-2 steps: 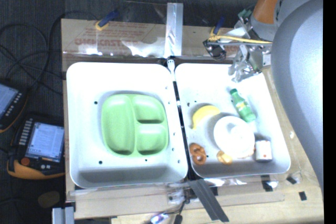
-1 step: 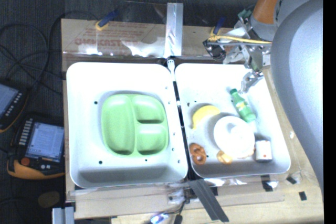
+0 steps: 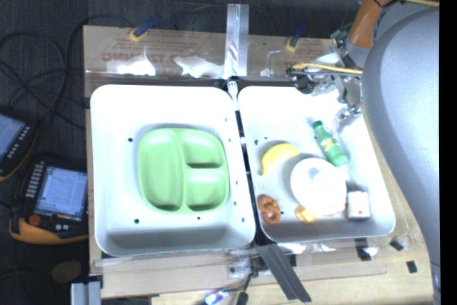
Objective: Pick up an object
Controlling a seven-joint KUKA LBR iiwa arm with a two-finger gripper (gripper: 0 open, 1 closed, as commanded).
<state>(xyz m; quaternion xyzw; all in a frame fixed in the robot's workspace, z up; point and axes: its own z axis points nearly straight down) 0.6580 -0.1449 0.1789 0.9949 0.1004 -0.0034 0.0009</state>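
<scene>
So the end effector (image 3: 348, 105) sits over the right white plastic bin's (image 3: 382, 221) back corner; can't tell its grip state. Just below it lies a small green plastic bottle (image 3: 328, 143), beside a round white bowl (image 3: 318, 186). Left white bin (image 3: 107, 153) has a green divided plate (image 3: 183, 168).

Two shallow white bins of smooth, slightly glossy plastic, the left bin (image 3: 107, 153) and the right bin (image 3: 285, 107), are seen on a bench topped with matt brown cardboard (image 3: 186, 46). A pale green divided tray of smooth matt plastic (image 3: 183, 168) is seen in the left bin. A small green bottle of shiny plastic (image 3: 330, 145) and a round white lid of smooth plastic (image 3: 318, 186) are seen in the right bin, beside the arm's smooth grey casing (image 3: 414, 118).
</scene>
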